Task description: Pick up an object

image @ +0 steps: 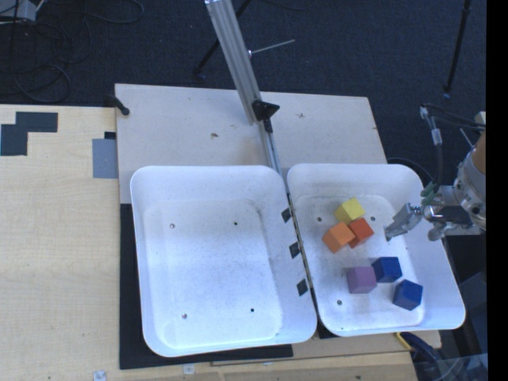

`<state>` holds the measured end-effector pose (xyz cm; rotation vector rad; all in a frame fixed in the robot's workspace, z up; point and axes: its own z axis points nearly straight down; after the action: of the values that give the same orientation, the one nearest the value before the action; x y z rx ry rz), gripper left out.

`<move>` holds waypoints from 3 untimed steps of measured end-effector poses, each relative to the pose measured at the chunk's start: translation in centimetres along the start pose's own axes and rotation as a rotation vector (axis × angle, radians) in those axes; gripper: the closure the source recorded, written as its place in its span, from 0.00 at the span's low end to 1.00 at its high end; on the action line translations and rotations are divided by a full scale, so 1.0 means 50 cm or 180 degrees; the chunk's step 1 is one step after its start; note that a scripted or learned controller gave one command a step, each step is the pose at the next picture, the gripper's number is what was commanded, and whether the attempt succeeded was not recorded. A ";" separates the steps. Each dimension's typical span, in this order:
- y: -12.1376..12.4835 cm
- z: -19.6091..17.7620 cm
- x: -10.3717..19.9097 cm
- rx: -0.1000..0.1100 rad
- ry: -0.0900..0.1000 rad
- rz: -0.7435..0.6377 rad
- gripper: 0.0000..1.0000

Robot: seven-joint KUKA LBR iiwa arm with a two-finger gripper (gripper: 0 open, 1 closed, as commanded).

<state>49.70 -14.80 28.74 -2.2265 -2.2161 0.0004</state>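
Observation:
Several small cubes lie in the right bin (444, 312). A yellow cube (349, 210), an orange cube (339, 236) and a red-orange cube (361, 230) huddle together near the bin's middle. Closer to the front sit a purple cube (361, 279) and two blue cubes (387, 269) (408, 294). My gripper (417, 227) hovers over the bin's right side, to the right of the red-orange cube and above the blue ones. It is open, with nothing between its fingers.
The left bin (151, 236) adjoins the right one along a clipped divider (294, 248). A slanted aluminium post (238, 62) rises behind the bins. The arm's wrist (476, 189) and cables hang past the right bin's edge.

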 end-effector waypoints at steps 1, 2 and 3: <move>0.106 0.234 0.036 0.0030 0.0009 -0.0021 0.00; 0.100 0.394 0.042 -0.0003 0.0000 -0.0013 0.00; 0.201 0.392 0.075 -0.0002 0.0001 -0.0024 0.00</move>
<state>59.76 -11.08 9.14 -2.2184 -2.2245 -0.0003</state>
